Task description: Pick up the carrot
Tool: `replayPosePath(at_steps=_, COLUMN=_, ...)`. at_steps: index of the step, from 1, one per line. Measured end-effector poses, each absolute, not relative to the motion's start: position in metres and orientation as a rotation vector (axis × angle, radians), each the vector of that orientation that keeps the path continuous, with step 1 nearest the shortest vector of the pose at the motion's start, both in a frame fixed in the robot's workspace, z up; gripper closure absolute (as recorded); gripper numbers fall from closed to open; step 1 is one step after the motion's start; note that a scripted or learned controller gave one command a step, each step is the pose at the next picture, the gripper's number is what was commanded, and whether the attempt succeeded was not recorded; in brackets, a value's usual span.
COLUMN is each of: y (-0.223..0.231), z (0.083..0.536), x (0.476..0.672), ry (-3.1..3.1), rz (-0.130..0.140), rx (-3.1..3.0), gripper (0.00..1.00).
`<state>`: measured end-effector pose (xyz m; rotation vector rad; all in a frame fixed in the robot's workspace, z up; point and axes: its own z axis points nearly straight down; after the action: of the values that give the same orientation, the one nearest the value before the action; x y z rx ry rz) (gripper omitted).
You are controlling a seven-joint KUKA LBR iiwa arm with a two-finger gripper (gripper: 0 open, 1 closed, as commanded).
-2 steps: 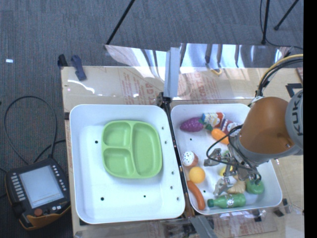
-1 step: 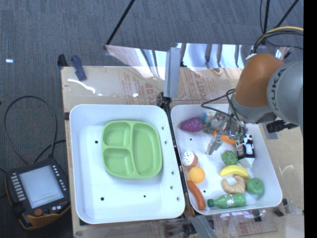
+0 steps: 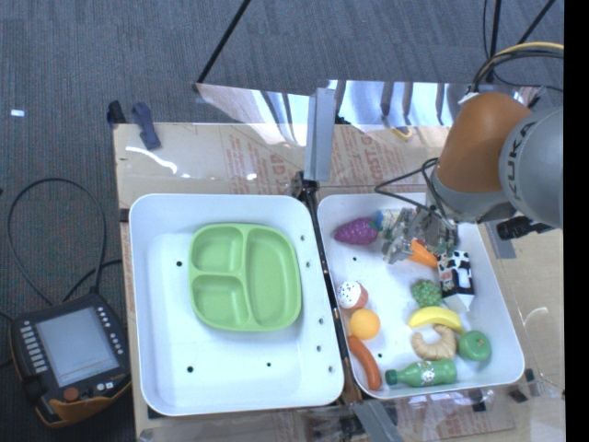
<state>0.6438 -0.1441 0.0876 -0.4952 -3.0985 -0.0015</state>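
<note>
Dark grey carpet surrounds the bench (image 3: 230, 159), which carries two shallow white bins, and we work outward from the carrot (image 3: 423, 253). That carrot, a small orange piece, sits in the upper part of the right bin (image 3: 512, 337), right at the gripper (image 3: 411, 236), whose metal tip overlaps its upper end. We cannot tell whether the claw is released or clenched; the view is too small and cluttered there, so we do not count the carrot as grasped. Our judgement: the approach is made, the arm is down over the target, but the lift is not yet shown, and the carrot appears level with the bin's other contents. Near it lie purple grapes (image 3: 356, 232) to the left, a black-and-white carton (image 3: 456, 273) just beside it, a green broccoli piece (image 3: 426, 293) below, then a banana (image 3: 435, 317), a croissant (image 3: 434, 342), a green apple (image 3: 475, 345), a green bottle (image 3: 421, 374), an orange (image 3: 364, 324) and a sausage (image 3: 365, 361). Left bin (image 3: 161, 247) holds a green divided plate (image 3: 246, 276). On the carpet at lower left rests a teach pendant (image 3: 69, 353) with its cable.
</note>
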Motion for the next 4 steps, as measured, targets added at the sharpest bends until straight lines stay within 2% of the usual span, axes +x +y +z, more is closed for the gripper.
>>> replayPosePath(at_steps=1, y=-0.146, z=0.094, x=0.638, ry=-3.091, rz=-0.004, rx=-0.543, gripper=1.0)
replayPosePath(at_steps=2, y=-0.191, z=0.088, x=0.597, ry=-3.024, rz=-0.001, rx=-0.846, gripper=0.0)
replayPosePath(at_steps=3, y=-0.191, z=0.088, x=0.597, ry=-3.024, rz=-0.001, rx=-0.848, gripper=0.0)
replayPosePath(at_steps=4, y=-0.131, z=0.088, x=0.629, ry=-2.994, rz=-0.001, rx=-0.949, gripper=0.0)
